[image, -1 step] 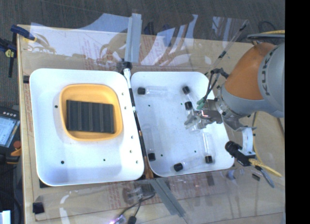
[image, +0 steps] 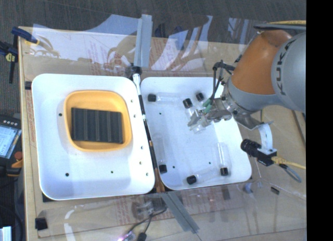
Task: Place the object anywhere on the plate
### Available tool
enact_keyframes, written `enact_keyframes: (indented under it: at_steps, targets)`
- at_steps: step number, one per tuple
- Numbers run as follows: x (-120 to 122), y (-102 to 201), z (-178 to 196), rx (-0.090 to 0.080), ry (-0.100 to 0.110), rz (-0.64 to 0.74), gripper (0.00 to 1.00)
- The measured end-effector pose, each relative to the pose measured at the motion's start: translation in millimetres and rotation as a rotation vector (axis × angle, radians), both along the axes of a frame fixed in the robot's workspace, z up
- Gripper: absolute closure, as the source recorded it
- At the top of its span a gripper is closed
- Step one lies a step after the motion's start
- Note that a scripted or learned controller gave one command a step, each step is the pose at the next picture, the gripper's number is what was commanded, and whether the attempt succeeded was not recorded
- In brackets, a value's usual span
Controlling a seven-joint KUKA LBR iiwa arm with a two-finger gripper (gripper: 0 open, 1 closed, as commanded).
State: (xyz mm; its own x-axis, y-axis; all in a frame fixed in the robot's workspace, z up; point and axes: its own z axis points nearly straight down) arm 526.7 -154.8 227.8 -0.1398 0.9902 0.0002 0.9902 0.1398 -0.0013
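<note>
Camera view, read from the left: shallow white left bin, holding a rounded yellow plastic plate. On the plate's middle, a dark rectangular ribbed block, lying flat within the yellow rim. Long axis across the view, ribs running up and down it. Judged to be the task's object, and if so already resting on its goal.

Further right, past the seam between the bins, the shallow white right bin. Scattered in it, small black caps and faint clear tubes, near the walls. Too glassy to make out fully.

Over the upper right part of that bin, the two-finger gripper, pale and glinting, pointing left and down from the grey arm with its orange band. Cannot tell whether spread or pressed together, as glare and clear parts blur the tip. Nothing plainly pinched, and contact with the bin floor or with a clear piece cannot be ruled in or out.

Deciding relation: dark block well apart from the gripper, to its left across the seam and at much the same depth in the view. Any reach toward the plate would call for a long sweep left over the bin walls.
</note>
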Motion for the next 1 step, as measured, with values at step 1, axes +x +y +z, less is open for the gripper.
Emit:
enact_keyframes:
  at_steps: [1]
  targets:
    - [27.5, 42.1, -5.5, 0.000, -0.001, 0.112, 1.00]
